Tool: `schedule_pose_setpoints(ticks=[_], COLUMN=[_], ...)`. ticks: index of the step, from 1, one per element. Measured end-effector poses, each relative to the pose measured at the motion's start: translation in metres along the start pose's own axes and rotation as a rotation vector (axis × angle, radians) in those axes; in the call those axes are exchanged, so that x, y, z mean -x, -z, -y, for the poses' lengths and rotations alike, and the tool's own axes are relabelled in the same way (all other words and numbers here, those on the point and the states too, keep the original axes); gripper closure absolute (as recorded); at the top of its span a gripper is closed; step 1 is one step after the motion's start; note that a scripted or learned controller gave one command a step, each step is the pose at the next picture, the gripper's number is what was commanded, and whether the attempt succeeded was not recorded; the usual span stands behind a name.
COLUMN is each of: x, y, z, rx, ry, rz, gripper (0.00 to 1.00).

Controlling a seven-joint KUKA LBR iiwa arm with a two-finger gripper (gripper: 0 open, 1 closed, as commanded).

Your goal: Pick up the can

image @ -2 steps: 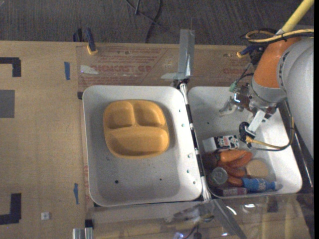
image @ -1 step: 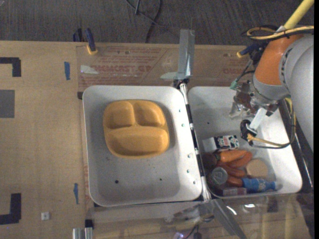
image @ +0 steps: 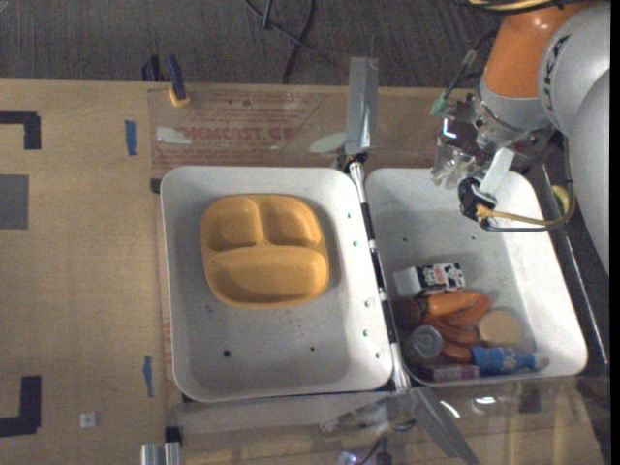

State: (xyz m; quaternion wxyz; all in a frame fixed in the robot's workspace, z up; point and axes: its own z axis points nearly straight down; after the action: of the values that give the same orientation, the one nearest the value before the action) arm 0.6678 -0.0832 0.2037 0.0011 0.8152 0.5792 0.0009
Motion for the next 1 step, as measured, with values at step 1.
schedule_pose_setpoints(ticks=[1], x=[-0.0134], y=[0.0182], z=[0.0620], rx=[-0.006], ry=[-0.268], rz=[0.001], gripper=[1.00])
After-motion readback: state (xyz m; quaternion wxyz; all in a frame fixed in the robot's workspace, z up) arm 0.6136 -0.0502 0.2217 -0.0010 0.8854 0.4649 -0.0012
